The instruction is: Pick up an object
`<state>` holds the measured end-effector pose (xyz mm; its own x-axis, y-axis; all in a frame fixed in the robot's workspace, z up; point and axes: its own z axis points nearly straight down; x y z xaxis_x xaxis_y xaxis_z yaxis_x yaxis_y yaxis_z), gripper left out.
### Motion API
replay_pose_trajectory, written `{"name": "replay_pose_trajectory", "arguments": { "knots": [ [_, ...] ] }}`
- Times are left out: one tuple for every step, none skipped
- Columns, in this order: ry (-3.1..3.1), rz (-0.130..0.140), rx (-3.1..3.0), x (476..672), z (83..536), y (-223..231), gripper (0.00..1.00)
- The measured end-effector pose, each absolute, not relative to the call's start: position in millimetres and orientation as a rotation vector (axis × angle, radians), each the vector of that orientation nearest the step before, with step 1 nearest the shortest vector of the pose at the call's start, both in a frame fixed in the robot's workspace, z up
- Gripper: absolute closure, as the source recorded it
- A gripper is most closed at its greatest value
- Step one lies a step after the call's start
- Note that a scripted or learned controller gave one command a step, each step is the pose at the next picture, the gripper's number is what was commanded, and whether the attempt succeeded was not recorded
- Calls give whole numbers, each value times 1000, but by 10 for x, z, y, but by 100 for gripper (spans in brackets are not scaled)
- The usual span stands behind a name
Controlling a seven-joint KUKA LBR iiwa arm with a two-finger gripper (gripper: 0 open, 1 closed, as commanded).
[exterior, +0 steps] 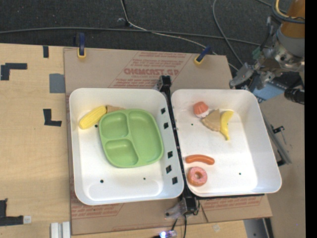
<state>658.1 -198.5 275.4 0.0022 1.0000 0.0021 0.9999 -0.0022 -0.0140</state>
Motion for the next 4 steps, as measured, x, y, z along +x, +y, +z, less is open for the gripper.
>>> {"name": "replay_pose_trajectory", "arguments": {
  "knots": [
    [-2222, 2, -2220, 6601, 2841, -1977, 0],
    [-2222, 5, -2219, 6622, 2407, -1997, 0],
    [-2221, 6, -2217, 6522, 1853, -1950, 0],
    [-2221, 7, -2216, 6521, 1206, -1929, 0]
  ]
}}
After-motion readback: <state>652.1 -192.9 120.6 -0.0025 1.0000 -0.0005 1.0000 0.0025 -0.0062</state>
